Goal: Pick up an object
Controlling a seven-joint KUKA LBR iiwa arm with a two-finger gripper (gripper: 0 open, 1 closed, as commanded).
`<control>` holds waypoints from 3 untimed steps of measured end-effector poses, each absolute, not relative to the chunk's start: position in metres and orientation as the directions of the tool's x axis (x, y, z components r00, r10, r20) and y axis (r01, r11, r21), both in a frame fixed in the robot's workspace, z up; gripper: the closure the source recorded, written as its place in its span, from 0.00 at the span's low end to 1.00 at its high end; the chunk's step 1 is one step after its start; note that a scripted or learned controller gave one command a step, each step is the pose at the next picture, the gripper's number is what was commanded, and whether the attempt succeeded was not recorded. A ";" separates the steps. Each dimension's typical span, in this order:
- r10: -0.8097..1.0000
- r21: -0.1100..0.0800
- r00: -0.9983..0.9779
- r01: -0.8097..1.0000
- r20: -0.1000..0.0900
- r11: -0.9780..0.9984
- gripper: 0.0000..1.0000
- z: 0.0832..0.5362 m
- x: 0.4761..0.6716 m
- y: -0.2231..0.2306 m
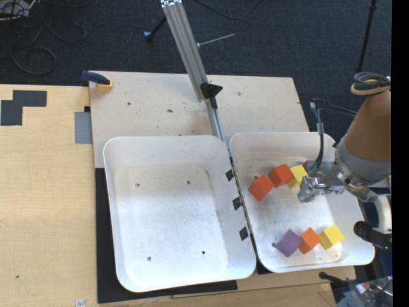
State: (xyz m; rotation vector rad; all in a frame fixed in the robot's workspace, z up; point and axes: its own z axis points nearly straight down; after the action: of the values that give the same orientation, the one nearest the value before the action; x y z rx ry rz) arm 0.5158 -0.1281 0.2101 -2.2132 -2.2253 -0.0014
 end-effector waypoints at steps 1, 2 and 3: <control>1.000 -0.004 -0.004 1.000 0.003 0.004 1.00 0.206 0.518 -0.079; 1.000 -0.003 -0.004 1.000 0.002 0.004 1.00 0.206 0.530 -0.037; 1.000 -0.003 -0.004 1.000 0.002 0.004 1.00 0.202 0.539 0.011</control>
State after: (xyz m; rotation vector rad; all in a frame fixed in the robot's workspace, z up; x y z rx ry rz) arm 0.5386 0.0105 0.2022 -2.2150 -2.2233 0.0011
